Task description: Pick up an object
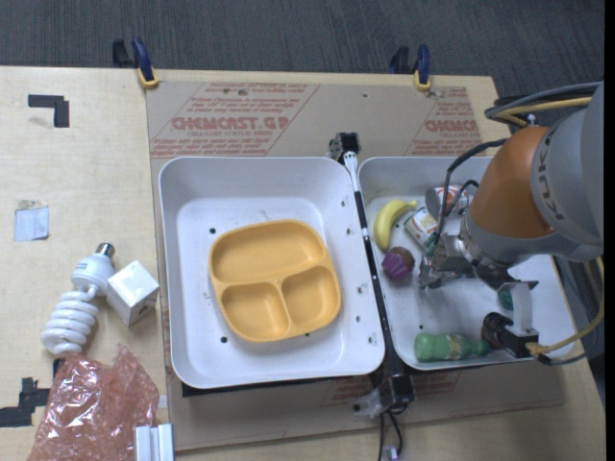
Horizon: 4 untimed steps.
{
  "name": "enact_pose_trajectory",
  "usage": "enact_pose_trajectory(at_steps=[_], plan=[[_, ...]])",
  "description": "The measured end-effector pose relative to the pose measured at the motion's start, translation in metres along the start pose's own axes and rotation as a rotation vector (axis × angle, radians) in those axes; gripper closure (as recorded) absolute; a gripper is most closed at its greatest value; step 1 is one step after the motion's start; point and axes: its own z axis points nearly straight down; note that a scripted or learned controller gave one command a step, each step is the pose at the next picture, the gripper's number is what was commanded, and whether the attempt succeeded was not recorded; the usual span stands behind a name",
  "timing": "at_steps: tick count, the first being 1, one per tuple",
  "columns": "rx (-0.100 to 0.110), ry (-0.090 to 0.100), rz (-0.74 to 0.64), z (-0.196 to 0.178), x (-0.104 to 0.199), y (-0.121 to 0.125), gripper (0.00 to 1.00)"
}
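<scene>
In the right bin (408, 165) lie a yellow banana (389, 221), a purple round fruit (398, 263), a green bottle (447, 346) on its side near the front wall, and a small white packet (422, 225) with a red-and-white item (444, 200) behind it. My gripper (430, 275) hangs low over the middle of this bin, just right of the purple fruit and below the packet. Nothing is seen held in it. The arm covers the bin's right part.
The left bin (175, 257) holds a yellow divided plate (274, 279). On the bench to the left lie a spiral light bulb (77, 305), a white cube (133, 291) and a crumpled pink bag (91, 406).
</scene>
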Motion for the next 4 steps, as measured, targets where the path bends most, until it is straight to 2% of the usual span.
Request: enact_pose_trajectory(at_steps=[1,2,4], plan=[[-0.001,0.000,0.000,0.000,-0.009,-0.052,0.00],[-0.002,0.000,-0.001,0.000,0.002,-0.052,0.00],[-0.003,0.000,0.000,0.000,0.002,-0.052,0.00]])
